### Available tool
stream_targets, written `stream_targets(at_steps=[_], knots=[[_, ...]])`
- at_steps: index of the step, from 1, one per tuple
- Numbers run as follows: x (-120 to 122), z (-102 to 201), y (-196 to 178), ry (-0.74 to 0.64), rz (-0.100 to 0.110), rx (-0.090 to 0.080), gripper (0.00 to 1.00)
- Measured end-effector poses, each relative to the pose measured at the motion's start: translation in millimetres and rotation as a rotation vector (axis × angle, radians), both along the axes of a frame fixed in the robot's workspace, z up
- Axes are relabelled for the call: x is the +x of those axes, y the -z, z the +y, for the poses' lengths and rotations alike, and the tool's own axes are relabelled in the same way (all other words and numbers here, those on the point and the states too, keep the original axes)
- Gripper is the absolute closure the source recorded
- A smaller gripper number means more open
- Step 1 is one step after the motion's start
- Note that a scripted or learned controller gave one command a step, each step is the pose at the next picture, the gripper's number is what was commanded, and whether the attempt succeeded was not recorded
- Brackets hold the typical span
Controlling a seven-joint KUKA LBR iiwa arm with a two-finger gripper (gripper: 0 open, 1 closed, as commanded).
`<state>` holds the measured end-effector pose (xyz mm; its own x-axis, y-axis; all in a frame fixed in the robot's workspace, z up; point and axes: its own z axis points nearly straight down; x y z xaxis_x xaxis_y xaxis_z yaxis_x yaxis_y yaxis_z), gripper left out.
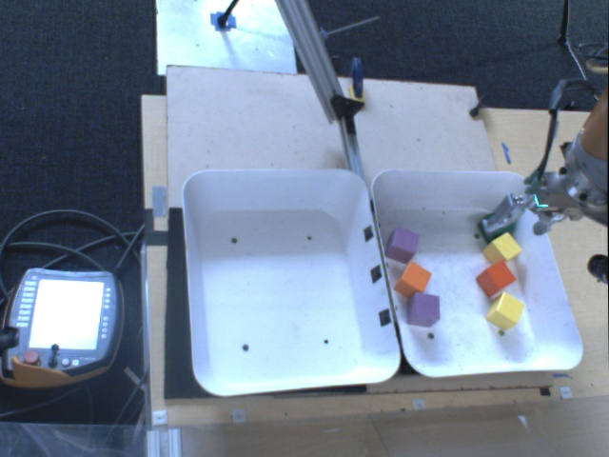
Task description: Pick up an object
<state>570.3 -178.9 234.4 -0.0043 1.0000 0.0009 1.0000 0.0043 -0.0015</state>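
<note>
My fingers' spread cannot be told; my gripper (501, 219) hangs just above the far yellow cube (502, 248). I should centre over it, clear of the red cube (496, 279), then descend.

The desk (533, 141) carries a pale board (257, 122) and two white bins side by side: left bin (285, 184), right bin (438, 181).

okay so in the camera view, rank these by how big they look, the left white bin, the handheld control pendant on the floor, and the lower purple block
1. Left white bin, by far the largest.
2. Control pendant, much smaller than the bin.
3. Lower purple block, smallest.

The pendant seems to lie lower than the bench, farther from the camera, so its true size may be understated, but the order looks clear.
</note>
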Motion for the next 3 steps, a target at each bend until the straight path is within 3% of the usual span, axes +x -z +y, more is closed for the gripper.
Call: stream_targets(at_steps=[1, 3], knots=[[0.8, 0.0, -1.9, 0.000, -0.003, -0.001, 0.00], [-0.5, -1.6, 100.4, 0.002, 0.001, -0.001, 0.00]])
